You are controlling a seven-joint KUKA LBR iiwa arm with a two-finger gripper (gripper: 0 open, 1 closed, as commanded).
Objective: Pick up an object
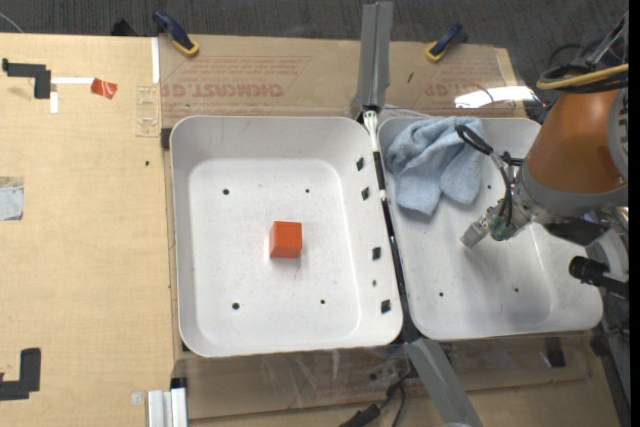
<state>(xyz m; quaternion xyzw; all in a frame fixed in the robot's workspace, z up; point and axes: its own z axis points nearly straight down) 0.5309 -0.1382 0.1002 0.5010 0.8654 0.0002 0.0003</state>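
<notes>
Arm: your grey arm, orange band above the wrist, reaches in from the right over the right bin.
Gripper: you see the gripper low over the right bin's floor, pointing toward the divider between the bins, just below the cloth.
Fingers: too small and blurred for you to tell how far apart they stand; nothing is visibly caught between them.
Cloth: a crumpled light-blue cloth lies in the far left corner of the right bin, near the gripper but apart from it as far as you can see.
Block: an orange-red block sits alone near the middle of the left bin, well apart from the gripper.
Bench: brown cardboard lies behind the bins, held by two clamps.
</notes>
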